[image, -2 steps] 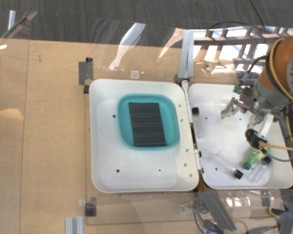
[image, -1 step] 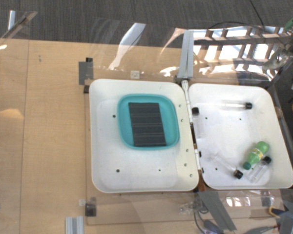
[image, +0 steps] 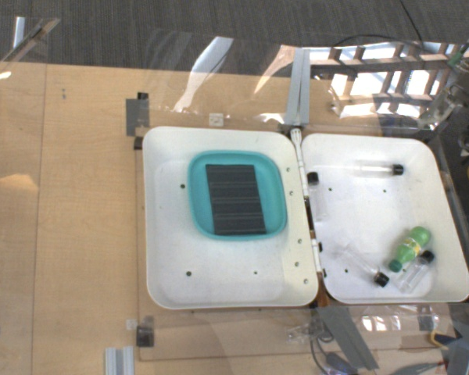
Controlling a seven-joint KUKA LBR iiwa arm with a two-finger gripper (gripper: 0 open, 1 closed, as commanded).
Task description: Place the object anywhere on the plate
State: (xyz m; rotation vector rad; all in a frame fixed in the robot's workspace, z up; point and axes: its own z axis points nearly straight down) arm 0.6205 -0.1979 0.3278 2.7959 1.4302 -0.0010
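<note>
The teal plate [image: 237, 195] sits mid-left bin [image: 164, 287]. The green bottle [image: 409, 249] lies near the right bin's [image: 445, 178] front-right corner, long axis diagonal, with 3 clear vials [image: 375, 169]. Pincer state: cannot tell.

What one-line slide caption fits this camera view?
Teal plate bearing a dark ridged mat in the left bin; green bottle among clear tubes in the right bin.

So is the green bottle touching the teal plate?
Apart. The camera view shows the green bottle in the right bin, the teal plate in the left one.
</note>
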